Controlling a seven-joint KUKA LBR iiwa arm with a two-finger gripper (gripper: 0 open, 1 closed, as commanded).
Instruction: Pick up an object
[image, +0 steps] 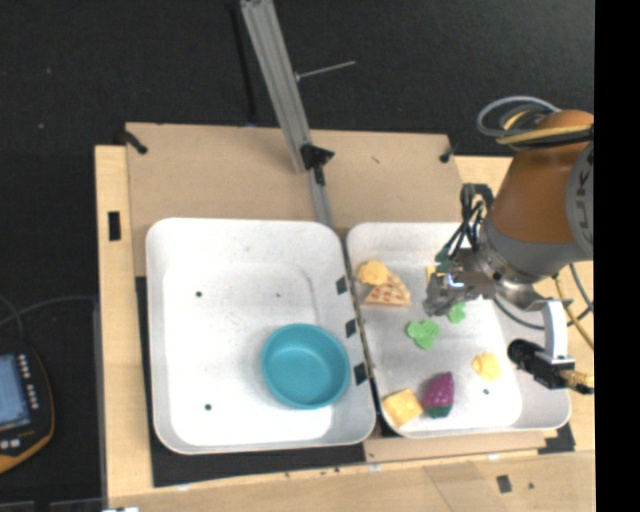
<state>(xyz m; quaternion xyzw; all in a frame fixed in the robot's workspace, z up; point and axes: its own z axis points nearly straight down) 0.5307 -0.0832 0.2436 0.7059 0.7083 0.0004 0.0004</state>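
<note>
My gripper (441, 298) hangs low over the middle of the right bin (400, 245), pointing down. Just below it lies a green toy (424, 333), and a smaller green piece (457, 314) sits right beside the gripper's tip. To its left lie a yellow round toy (372, 272) and a waffle-patterned wedge (386, 293). Near the bin's front edge rest a yellow block (402, 407) and a purple toy (439, 393). A small yellow piece (486, 365) lies at the right. I see nothing held.
The left bin (200, 260) holds a blue bowl (305, 365) near its front right corner. A grey metal pole (285, 100) slants across the bench behind the bins. The divider between the bins runs close to the wedge.
</note>
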